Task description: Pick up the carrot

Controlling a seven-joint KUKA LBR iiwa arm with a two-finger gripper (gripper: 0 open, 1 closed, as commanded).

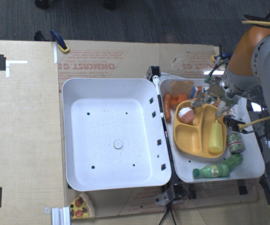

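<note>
Orange carrot (pixel 166 108) lies half-hidden behind bin wall (pixel 161 108).

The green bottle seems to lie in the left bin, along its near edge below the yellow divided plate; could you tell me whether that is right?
Not quite: the bin is wrong. The camera view shows the green bottle lying in the right bin, along its near edge below the yellow divided plate. The left bin does not hold it.
</note>
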